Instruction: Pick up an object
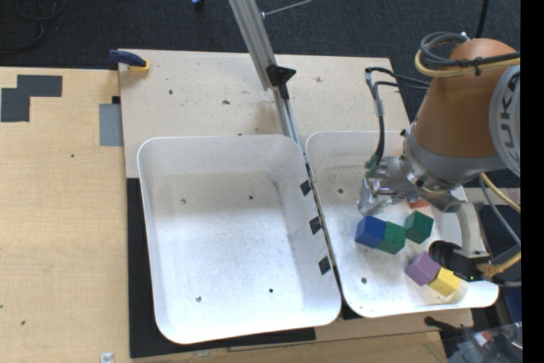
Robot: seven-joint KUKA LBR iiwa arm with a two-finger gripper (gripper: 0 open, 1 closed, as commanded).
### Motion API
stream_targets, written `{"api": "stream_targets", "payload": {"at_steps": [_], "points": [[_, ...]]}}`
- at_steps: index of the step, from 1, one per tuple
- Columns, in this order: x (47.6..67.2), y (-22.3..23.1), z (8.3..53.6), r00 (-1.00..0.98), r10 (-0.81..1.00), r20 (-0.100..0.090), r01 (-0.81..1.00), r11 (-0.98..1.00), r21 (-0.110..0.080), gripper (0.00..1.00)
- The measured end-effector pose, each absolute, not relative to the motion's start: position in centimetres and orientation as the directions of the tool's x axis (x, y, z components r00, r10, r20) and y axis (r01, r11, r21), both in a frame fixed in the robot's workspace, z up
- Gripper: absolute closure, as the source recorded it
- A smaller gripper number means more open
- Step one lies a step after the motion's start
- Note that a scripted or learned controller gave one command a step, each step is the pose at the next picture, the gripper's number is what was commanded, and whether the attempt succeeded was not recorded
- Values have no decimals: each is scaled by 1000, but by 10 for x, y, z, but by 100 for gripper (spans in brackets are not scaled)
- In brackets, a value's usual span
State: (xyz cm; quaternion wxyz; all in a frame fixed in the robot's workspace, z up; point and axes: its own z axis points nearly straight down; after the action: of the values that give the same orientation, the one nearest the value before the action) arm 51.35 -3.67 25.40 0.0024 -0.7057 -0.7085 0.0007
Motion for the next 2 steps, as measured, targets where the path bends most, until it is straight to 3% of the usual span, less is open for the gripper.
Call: {"api": "stream_targets", "payload": {"at_steps": [2], "points": [[491,67,227,-4,1000,2,1000,4,-7,100]]}}
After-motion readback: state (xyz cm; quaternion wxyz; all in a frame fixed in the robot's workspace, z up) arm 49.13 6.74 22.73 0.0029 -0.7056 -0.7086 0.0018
